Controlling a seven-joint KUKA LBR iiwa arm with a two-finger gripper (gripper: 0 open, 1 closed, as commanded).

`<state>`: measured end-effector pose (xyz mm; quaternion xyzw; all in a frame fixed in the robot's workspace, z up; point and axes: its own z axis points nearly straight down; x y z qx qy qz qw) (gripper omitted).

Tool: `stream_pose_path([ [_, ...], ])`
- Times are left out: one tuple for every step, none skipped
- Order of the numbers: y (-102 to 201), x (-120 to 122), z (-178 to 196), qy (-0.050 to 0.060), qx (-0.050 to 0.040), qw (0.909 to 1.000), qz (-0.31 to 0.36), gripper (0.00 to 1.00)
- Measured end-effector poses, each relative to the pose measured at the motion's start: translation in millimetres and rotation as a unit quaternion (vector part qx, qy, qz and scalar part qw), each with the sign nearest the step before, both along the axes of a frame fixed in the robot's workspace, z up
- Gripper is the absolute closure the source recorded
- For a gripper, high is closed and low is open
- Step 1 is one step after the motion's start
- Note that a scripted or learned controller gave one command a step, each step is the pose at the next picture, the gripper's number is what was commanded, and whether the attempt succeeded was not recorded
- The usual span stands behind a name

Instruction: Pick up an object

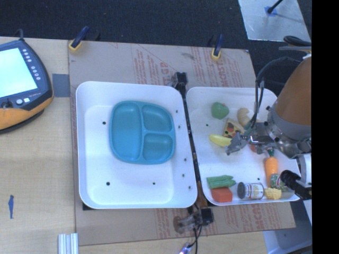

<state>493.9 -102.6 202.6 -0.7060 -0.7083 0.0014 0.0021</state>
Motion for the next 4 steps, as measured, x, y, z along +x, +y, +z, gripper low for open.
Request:
stream_pose_path([
  [-43,33,-112,0.000,-0.0007,1.0000,0.001,0.00],
  [-40,36,-111,-0.001,-0.0012,1.0000,0.000,0.00],
  [-40,15,-111,0.000,-0.0002,1.0000,0.001,0.00],
  [-32,18,-111,-0.001,-0.0010,1.0000,0.002,0.00],
])
